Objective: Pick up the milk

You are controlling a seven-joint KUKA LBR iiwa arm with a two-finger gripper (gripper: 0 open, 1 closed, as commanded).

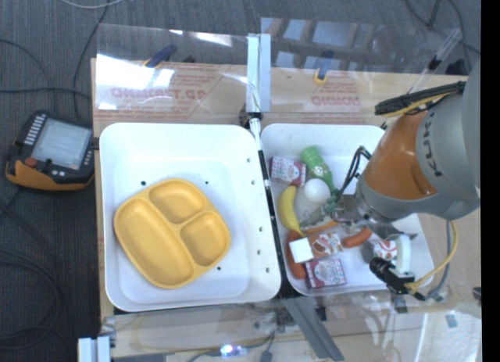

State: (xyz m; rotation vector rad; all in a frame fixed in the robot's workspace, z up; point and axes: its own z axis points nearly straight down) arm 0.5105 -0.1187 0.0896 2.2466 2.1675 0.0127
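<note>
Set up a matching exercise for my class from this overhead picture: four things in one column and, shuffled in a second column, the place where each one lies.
Things
1. yellow divided plate
2. banana
3. green bottle
4. teach pendant

Places
A. on the floor, left of the bench
B. in the left bin
C. near the far wall of the right bin
D. along the left wall of the right bin

Pairs: 1-B, 2-D, 3-C, 4-A

The arm's orange band bears part of "KUKA"; the cardboard's red print is illegible.
</note>
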